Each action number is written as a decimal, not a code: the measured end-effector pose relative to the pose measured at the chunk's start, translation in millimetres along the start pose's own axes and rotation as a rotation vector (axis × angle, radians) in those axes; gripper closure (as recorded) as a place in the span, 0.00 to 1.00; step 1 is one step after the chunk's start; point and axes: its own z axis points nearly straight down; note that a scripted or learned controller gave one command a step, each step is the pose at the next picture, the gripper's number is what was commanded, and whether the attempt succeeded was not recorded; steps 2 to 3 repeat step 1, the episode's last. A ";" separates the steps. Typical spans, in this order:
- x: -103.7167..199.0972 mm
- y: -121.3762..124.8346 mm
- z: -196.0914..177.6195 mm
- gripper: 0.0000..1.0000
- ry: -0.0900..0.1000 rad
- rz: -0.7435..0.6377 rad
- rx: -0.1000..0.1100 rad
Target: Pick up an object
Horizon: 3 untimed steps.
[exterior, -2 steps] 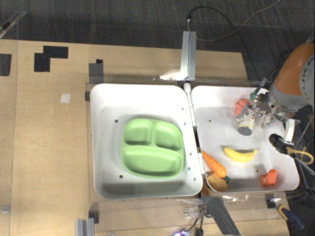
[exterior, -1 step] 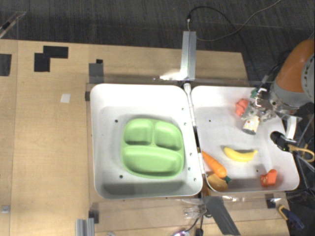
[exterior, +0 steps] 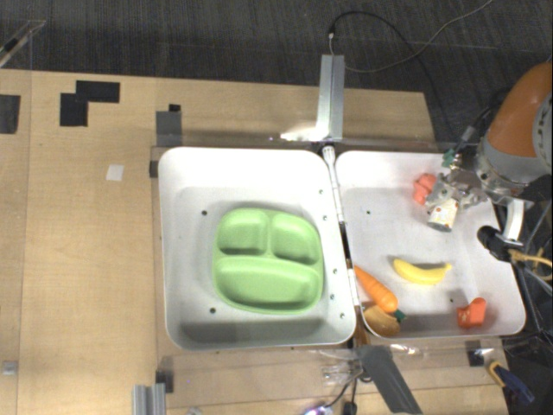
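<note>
The gripper hangs over the upper right part of the right bin, on the grey arm with its orange band. A small whitish object with a yellow patch sits right at the gripper's lower tip, and whether it is gripped is unclear. A pink-red toy lies just left of the gripper. Lower down lie a yellow banana, an orange carrot, a brown rounded piece and a red piece with a green top.
The left bin holds a green divided plate. A metal divider runs between the bins. Black cables hang by the right bin's right wall. A metal post stands behind the bins.
</note>
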 end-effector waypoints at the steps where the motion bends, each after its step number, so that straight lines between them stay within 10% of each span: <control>1: 61.5 11.5 -63.7 1.00 -0.001 0.011 0.013; 3: 61.5 11.5 -63.7 1.00 -0.001 0.011 0.013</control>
